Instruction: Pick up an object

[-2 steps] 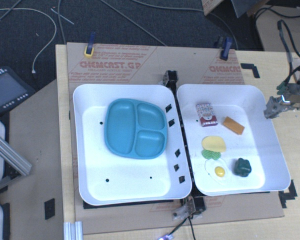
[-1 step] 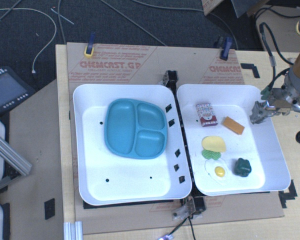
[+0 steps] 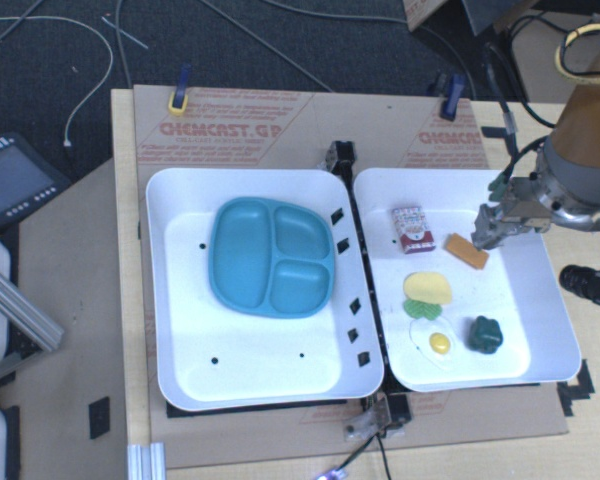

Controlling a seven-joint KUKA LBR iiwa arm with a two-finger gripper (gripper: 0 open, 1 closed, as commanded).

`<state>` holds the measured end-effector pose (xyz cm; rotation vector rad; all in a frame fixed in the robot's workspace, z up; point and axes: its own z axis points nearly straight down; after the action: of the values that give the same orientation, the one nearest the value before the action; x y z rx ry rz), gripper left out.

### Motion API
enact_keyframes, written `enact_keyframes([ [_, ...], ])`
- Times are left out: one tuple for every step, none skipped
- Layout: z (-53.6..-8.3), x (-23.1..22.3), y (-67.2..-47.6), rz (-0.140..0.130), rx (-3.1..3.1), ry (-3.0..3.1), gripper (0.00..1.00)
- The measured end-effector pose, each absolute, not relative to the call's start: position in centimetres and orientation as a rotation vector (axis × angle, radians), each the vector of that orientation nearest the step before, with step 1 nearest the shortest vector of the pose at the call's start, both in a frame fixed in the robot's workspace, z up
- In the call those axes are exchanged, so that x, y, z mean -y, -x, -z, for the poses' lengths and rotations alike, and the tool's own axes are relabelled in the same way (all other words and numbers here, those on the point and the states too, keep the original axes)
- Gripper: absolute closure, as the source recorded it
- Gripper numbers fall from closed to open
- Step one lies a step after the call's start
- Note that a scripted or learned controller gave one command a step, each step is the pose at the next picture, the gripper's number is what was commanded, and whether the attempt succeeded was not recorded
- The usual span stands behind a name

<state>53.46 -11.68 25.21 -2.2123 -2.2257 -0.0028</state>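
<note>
While my gripper [image 3: 490, 230] hangs low over the right bin [image 3: 540, 298], just at the upper end of an orange block [image 3: 466, 251], I cannot tell whether anything sits between its jaws or how they are set; it looks close to the block, possibly touching it.

Counting outward from there in that bin, I see five loose things: the one orange block, one small red-and-white carton [image 3: 412, 228] to its left, one yellow piece [image 3: 428, 288] lying against one green leafy piece [image 3: 422, 309] below it, one fried-egg toy [image 3: 436, 342] nearer the front wall, and one dark green pepper [image 3: 485, 335] beside the egg.

Across the divider, the left bin [image 3: 180, 298] holds one blue plate [image 3: 272, 258] with three compartments, lying flat towards the back.

Both bins rest side by side on a brown cardboard-covered bench [image 3: 280, 118], fixed at its far edge by two blue clamps [image 3: 181, 90]. Beyond the bench is dark carpet [image 3: 280, 18] with loose grey cables [image 3: 90, 38], and a black screen device [image 3: 15, 180] sits at the left.
</note>
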Motion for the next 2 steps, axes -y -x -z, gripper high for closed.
enact_keyframes([
  [-25.6, 6.8, -52.3, 0.001, 2.225, 2.213, 1.0],
  [-25.0, 1.0, -50.6, 0.0, 2.224, 2.211, 1.0],
])
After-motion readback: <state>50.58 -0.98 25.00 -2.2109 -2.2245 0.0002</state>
